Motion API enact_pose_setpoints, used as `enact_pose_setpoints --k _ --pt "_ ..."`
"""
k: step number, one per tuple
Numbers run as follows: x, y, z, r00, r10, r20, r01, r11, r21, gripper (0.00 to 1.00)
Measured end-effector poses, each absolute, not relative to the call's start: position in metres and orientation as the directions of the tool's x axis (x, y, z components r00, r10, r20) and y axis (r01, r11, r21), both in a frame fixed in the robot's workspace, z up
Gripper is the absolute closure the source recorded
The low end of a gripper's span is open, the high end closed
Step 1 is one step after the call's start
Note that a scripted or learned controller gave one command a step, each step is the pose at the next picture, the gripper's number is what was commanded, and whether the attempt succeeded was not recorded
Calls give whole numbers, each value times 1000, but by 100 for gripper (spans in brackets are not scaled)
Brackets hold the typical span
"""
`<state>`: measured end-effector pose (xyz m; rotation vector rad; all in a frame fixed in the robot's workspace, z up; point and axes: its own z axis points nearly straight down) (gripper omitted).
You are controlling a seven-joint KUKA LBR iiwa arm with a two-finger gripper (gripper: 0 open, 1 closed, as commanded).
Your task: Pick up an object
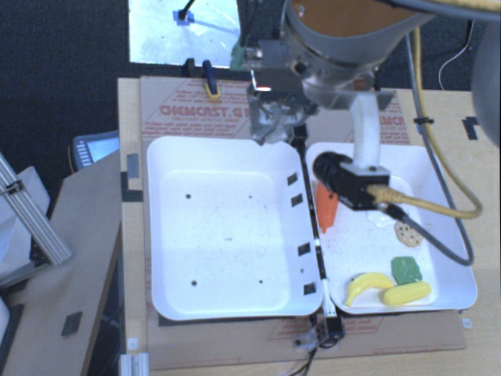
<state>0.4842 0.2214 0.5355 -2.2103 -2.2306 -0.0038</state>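
The right bin [450, 245] holds an orange carrot-like piece [326, 207] near its left wall, a round brown cookie [407, 233], a green block [406, 269], a yellow banana [365, 286] and a yellow oblong piece [407, 293] at its front. My gripper [272, 126] hangs over the far rim, just above the divider between the two bins, behind and left of the carrot. It is blurred and dark, and I see nothing held in it. A black unit [345, 181] on a white bracket covers the carrot's top end.
The left bin [223, 225] is a shallow white tray with a few dark specks. A yellow cable [434, 207] arcs over the right bin. The big grey and orange arm body [352, 22] looms over the far edge. A blue and yellow clamp [210, 81] sits on the cardboard behind.
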Motion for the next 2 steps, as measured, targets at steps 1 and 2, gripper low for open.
enact_pose_setpoints --k 1,2 --pt "506 147 444 7 1000 -4 1000 -7 -7 100" --pt "513 163 541 -5 1000 4 1000 5 12 100"
